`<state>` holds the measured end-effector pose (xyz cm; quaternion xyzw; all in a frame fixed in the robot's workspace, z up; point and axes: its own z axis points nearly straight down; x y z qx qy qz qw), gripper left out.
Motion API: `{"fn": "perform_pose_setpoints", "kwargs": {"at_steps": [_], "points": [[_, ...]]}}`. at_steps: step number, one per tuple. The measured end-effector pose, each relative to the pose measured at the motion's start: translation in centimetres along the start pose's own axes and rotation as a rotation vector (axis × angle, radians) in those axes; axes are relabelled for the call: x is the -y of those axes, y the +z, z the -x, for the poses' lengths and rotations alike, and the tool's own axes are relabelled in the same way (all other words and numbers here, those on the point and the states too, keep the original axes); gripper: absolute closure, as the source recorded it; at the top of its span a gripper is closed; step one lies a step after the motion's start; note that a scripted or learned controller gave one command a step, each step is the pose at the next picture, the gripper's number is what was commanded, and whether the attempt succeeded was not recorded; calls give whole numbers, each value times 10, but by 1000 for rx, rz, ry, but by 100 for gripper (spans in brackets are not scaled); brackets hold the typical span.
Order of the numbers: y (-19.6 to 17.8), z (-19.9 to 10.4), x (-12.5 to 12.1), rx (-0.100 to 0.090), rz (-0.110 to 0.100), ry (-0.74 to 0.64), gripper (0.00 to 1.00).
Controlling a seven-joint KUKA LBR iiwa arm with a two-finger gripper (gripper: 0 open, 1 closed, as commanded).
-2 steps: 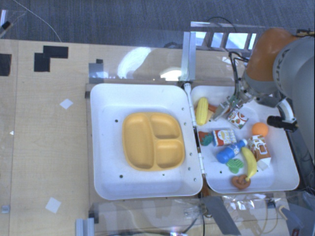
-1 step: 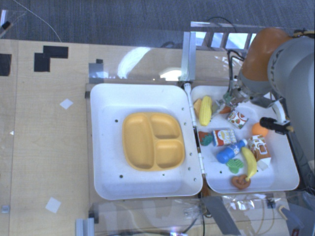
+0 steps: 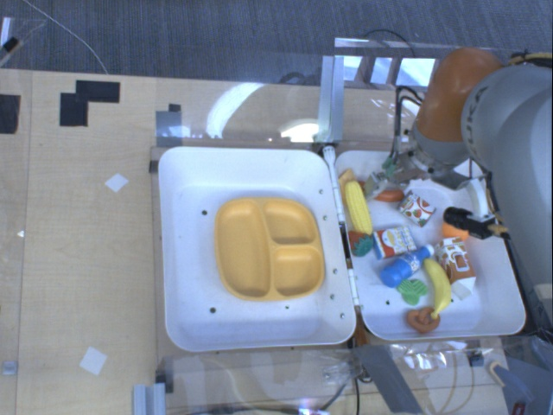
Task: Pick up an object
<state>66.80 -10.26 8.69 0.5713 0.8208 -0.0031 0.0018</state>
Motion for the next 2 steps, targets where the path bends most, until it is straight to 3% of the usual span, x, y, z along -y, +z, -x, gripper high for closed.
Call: {"fn": "perform_pose_setpoints", "kwargs": {"at_steps": [1, 2], "points": [[0, -4, -2, -1, 1, 65, 0], [-1, -4, -1, -1, -3, 262, 0]]}}
